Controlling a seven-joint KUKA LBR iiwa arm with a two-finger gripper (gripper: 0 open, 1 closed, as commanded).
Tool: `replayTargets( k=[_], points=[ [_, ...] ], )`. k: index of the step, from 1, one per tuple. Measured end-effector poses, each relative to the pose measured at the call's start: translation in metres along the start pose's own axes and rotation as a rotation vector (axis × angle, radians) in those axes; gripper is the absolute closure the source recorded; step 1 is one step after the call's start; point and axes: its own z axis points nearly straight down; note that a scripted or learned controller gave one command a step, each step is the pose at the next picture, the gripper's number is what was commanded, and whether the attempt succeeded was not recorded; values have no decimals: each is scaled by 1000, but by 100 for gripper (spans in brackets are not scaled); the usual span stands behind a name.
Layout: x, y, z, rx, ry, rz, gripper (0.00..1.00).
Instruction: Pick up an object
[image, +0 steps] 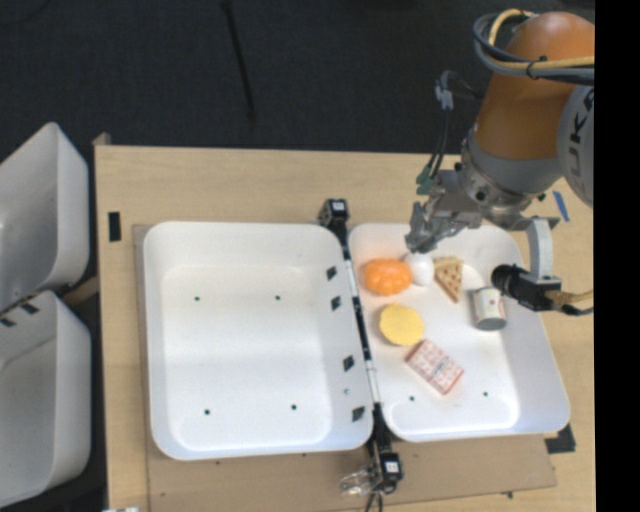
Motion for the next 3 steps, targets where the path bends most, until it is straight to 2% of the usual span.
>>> replayTargets(
  k=[1,2,3],
  points=[
    [-29,-29,-109,-3,-2,0,100],
    [-18,-89,-236,-6,0,-6,100],
    [-57,-60,-234,5,-2,0,100]
  ],
)
